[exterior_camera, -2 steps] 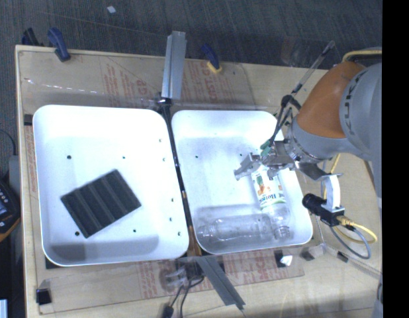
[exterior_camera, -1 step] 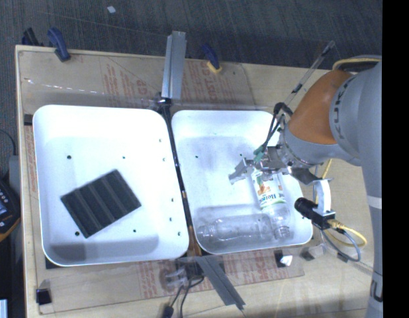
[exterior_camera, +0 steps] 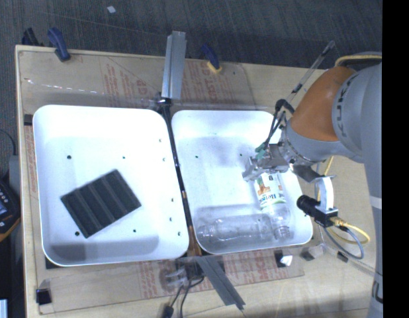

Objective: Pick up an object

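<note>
While the gripper [exterior_camera: 265,166] hung over the right bin [exterior_camera: 211,128], a small labelled bottle [exterior_camera: 271,195] lay just below it, long axis running away toward the bin's near edge; whether it was gripped, I couldn't tell.

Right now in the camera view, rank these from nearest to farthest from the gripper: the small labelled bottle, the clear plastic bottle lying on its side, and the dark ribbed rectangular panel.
1. Small labelled bottle, right bin, just below the gripper.
2. Clear plastic bottle lying on its side, along the right bin's near edge.
3. Dark ribbed rectangular panel, left bin.
</note>
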